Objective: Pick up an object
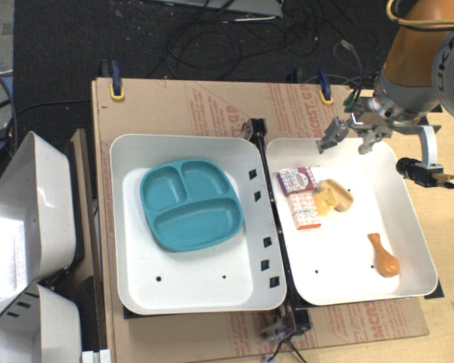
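Observation:
The right bin (408, 203) holds a purple-and-white packet (296, 179), a pink-and-white packet (305, 209) just below it, a tan lumpy toy (334, 197) beside them, and an orange drumstick-shaped toy (384, 257) near the front right. My gripper (351, 139) hangs over the bin's back edge, up and right of the packets, open, with nothing between its fingers. The orange-banded arm (420, 44) reaches in from the upper right.
The left bin (129, 271) holds a teal sectioned plate (190, 204). Black clips line the divide between the two bins (262, 203). Clamps stand at the board's back edge (117, 89). White tubs (26, 225) sit off the bench at the left.

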Controlling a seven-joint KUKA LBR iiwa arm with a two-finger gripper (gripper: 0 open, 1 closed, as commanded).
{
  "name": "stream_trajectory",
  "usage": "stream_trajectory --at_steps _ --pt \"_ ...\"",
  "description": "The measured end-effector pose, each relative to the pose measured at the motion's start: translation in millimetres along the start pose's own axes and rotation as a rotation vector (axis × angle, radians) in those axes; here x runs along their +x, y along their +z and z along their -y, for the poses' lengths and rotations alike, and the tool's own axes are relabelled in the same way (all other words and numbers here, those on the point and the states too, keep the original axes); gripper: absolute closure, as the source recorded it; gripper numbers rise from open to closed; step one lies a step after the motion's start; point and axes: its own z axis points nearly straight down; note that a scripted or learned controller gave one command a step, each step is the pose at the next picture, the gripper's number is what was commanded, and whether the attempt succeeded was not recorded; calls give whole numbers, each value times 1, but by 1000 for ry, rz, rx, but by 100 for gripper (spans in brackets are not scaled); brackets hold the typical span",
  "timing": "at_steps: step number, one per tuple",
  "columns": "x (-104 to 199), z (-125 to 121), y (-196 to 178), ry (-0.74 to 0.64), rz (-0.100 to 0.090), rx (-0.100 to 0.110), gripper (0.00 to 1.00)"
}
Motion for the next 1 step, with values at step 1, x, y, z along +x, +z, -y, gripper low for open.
stream_trajectory --at_steps 1 --pt "-5 -1 43 2 1 2 0"
